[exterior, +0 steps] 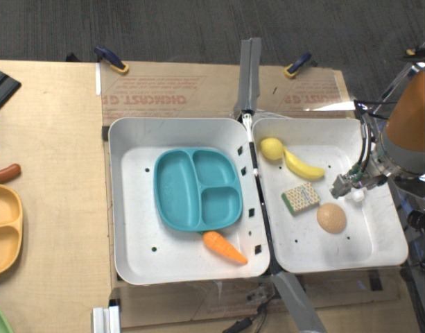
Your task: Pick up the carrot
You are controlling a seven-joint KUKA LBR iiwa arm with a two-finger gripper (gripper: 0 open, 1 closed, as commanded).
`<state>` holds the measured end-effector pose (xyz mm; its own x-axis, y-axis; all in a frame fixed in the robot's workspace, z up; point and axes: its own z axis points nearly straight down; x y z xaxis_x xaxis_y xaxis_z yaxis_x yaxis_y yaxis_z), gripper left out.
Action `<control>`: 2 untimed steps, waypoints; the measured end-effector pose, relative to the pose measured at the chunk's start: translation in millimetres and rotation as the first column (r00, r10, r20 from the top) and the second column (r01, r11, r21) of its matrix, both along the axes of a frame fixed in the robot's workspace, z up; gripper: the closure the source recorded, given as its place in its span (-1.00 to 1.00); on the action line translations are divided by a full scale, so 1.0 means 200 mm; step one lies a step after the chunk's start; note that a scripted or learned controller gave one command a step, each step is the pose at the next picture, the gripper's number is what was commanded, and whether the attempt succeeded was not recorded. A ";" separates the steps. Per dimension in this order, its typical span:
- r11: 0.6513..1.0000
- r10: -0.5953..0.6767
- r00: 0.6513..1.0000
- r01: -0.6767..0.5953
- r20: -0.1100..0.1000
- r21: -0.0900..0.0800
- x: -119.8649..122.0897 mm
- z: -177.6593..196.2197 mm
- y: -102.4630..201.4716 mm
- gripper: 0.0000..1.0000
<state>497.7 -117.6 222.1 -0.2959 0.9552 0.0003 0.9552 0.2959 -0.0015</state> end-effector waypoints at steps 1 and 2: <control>0.999 -0.053 0.999 0.053 0.002 -0.002 -0.01 0.30 -0.35 1.00; 0.956 0.292 0.956 -0.292 0.001 0.000 -0.10 -0.15 -0.12 1.00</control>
